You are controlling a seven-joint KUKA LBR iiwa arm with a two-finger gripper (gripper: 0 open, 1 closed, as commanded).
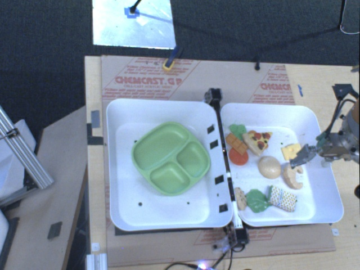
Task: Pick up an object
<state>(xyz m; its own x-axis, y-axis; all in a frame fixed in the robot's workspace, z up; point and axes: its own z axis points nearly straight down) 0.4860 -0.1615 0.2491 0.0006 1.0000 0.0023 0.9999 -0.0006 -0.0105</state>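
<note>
The nearest candidates lie in the right bin (323, 198): a cheese wedge (291, 151) and a tan crescent (292, 178), close together near the right wall. The tool (299, 157) sits between them, just above the crescent; you cannot tell from this view how its grip is set (the tip is blurred). Pick one piece, centre over it, and descend straight. The egg (269, 167) just left could be nudged. The green tray (170, 157) occupies the left bin.
</note>
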